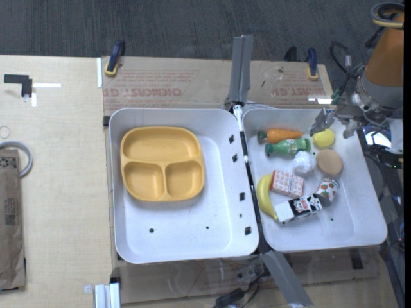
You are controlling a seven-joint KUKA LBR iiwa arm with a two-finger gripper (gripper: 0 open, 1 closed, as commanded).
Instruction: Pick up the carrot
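Observation:
The carrot [283, 134] is orange with a green tip at its left end and lies on its side near the far edge of the right bin [359, 230]. My gripper [334, 126] hovers at the bin's far right corner, to the right of the carrot and apart from it. Its fingers [319, 122] stand open, just above a yellow lemon [324, 138]. Nothing is held between them.
A green bottle [288, 147] lies just in front of the carrot. A white crumpled item [304, 163], a tan round [329, 163], a banana [265, 197], a red-white box [287, 183] and a black-white carton [303, 206] crowd the right bin. A yellow divided plate [163, 163] sits in the left bin [186, 236].

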